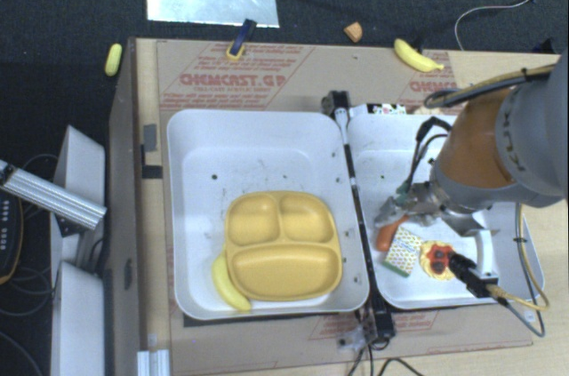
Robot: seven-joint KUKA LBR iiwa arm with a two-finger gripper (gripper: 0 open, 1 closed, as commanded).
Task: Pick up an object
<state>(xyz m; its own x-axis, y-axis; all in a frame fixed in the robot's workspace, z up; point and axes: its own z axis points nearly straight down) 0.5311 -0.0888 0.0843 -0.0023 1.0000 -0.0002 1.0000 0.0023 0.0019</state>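
Note:
In the right bin [382, 154] my gripper [397, 211] hangs low over the bin's left side, reached in by the grey and orange arm [484, 148]. Just below it lies a small orange carrot-like piece [386, 236]. Beside that rests a pale patterned block [403, 252], and to its right a round orange and red toy [436, 260]. The arm hides much of the right bin's floor. Whether anything sits in the gripper I cannot make out.
The left bin [204, 143] holds a yellow compartment plate [283, 243] with a banana [228, 284] against its lower left rim. Outside the bins lie another banana [416, 55], a small tan piece [354, 31] and a yellow item [113, 59].

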